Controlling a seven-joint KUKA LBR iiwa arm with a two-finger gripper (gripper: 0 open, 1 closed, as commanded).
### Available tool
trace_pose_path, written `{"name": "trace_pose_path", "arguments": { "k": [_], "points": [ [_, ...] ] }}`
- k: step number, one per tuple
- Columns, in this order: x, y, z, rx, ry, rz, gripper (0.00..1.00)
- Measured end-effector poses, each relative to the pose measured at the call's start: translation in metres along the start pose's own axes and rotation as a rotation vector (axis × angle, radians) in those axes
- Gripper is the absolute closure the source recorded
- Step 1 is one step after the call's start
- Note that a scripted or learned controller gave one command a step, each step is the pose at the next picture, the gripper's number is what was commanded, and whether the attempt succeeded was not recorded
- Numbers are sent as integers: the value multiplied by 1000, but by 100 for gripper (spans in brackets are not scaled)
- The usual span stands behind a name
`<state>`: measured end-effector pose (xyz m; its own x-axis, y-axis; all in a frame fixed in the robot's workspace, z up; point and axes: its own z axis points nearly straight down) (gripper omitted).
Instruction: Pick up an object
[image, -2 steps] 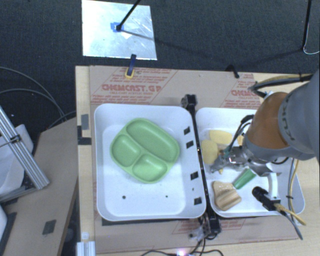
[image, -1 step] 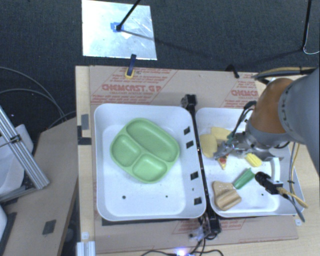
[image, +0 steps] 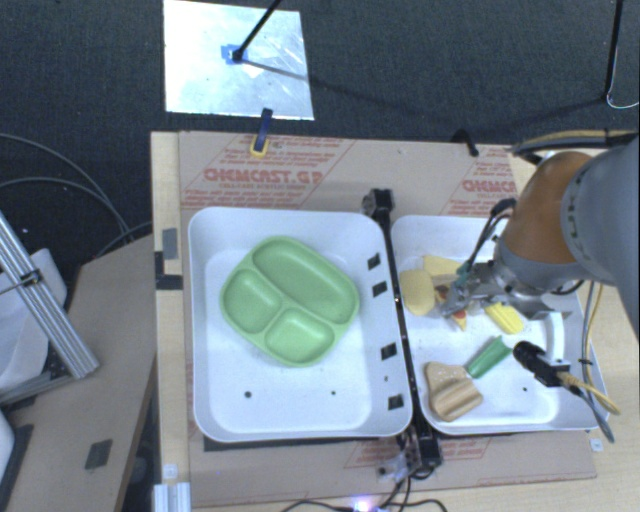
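The right bin (image: 520, 412) holds several small things. A pale yellow wedge (image: 438, 266) and a rounder yellow piece (image: 418, 291) lie at its left side. A bright yellow piece (image: 505, 319) lies mid-bin, a green block (image: 486, 357) just below it, and a tan bread-like piece (image: 453, 390) near the front. My gripper (image: 460, 298) hangs low over the bin, right beside the round yellow piece and just above a small red-orange bit (image: 459, 320). The arm's bulk hides what lies under the wrist.
The left bin (image: 230, 410) carries a green divided plate (image: 289, 299). A black divider rail (image: 392, 300) runs between the bins. Cardboard lies under both bins, and a metal frame (image: 40, 300) stands at the far left.
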<state>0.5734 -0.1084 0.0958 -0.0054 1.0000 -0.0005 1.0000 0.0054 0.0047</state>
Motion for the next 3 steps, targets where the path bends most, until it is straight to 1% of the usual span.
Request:
{"name": "trace_pose_path", "arguments": {
  "k": [1,2,3],
  "points": [
    [54,63,-95,-11,1,-6,100],
    [131,14,-162,-1,5,-7,100],
    [142,-21,-199,1,2,-1,100]
  ]
}}
